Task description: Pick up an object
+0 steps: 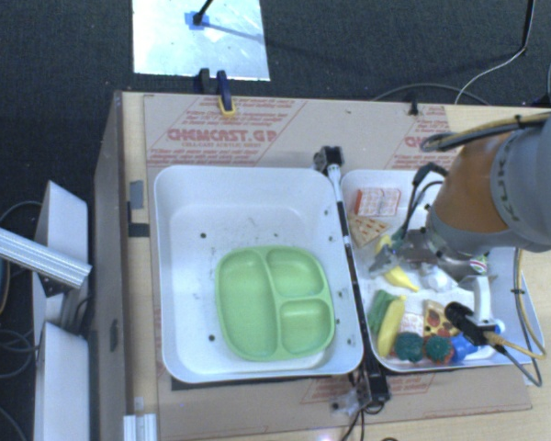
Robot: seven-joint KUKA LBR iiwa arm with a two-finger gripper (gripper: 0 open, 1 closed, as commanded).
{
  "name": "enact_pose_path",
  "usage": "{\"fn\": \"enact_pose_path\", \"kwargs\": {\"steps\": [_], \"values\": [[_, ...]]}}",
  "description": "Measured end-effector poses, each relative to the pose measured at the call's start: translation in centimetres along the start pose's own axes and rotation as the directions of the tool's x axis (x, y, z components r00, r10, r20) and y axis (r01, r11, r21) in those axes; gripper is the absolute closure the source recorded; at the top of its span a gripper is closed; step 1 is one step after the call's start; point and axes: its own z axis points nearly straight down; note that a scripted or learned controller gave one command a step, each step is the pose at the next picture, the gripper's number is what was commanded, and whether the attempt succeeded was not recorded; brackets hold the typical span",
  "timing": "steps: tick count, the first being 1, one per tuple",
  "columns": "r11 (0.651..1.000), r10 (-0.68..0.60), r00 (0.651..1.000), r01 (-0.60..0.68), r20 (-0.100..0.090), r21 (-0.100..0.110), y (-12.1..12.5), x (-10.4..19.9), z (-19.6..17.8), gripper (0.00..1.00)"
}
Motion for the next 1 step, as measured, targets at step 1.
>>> {"fn": "enact_pose_path", "kwargs": {"steps": [1], "values": [[1.000,-0.001,1.000,0.001,0.000,-0.002,0.09,0.01,-1.06,1.00]]}}
